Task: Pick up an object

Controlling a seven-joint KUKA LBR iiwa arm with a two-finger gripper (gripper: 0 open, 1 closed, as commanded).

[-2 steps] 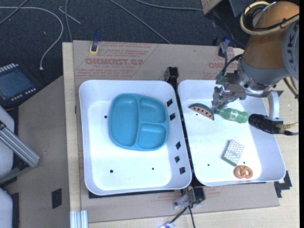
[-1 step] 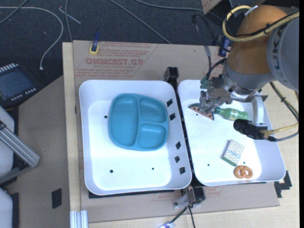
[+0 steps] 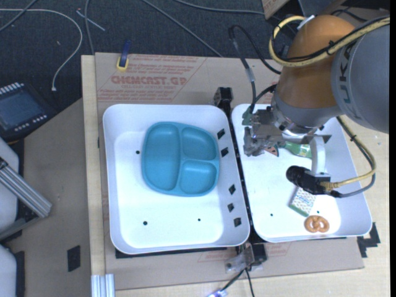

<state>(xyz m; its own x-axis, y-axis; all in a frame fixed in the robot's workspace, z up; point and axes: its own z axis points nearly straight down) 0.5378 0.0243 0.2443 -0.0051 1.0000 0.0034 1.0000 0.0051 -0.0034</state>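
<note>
My gripper [image 3: 258, 138] hangs low over the upper left part of the right bin [image 3: 352, 166], close to the wall between the two bins. A green item [image 3: 299, 148] lies just to its right, partly hidden under the wrist. Nearer the front of that bin are a small green-and-white checked packet [image 3: 303, 200] and an orange pretzel-shaped piece [image 3: 317, 224]. In the left bin [image 3: 124, 184] lies a blue divided plate [image 3: 180, 158].
The grey arm with its orange band [image 3: 312, 54] covers the back of the right bin. A black fitting with a yellow cable [image 3: 307, 178] juts out below the wrist. Black clips [image 3: 232, 190] line the bins' shared wall. Cardboard [image 3: 148, 76] lies behind the bins.
</note>
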